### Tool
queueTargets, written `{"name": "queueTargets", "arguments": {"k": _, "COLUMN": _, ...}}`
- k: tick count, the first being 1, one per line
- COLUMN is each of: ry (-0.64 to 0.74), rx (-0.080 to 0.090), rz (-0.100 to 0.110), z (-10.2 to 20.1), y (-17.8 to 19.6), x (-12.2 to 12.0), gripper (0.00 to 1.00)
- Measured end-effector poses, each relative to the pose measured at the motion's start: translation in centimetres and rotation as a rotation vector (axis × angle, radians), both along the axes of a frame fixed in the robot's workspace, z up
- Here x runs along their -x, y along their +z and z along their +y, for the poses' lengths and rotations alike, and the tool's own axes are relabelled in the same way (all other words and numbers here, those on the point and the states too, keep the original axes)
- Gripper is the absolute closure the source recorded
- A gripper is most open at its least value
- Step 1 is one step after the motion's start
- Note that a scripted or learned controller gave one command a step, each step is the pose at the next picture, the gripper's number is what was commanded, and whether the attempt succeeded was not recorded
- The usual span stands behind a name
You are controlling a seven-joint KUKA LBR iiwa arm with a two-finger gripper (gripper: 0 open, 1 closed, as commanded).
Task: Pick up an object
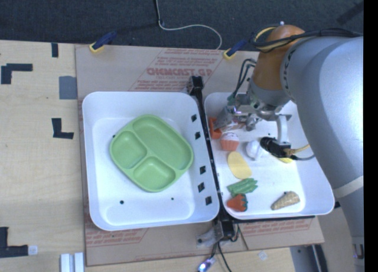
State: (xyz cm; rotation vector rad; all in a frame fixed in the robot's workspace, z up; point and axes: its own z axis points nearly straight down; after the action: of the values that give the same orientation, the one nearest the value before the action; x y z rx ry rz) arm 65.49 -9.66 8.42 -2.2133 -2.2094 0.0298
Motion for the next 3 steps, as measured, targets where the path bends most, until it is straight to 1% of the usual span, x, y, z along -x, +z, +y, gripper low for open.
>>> {"name": "queueTargets", "arguments": {"k": 1, "ry": -0.002, "rx": -0.002, "rz": 0.001, "z": -0.1, "y": 0.2, "x": -0.1, "gripper": 0.0}}
{"name": "queueTargets", "arguments": {"k": 2, "ry": 0.003, "rx": -0.002, "rz": -0.027, "z": -0.3, "y": 0.3, "x": 1.0, "gripper": 0.0}}
{"name": "queueTargets", "arguments": {"k": 3, "ry": -0.002, "rx": -0.006, "rz": 0.021, "z": -0.4, "y": 0.1, "x": -0.7, "gripper": 0.0}}
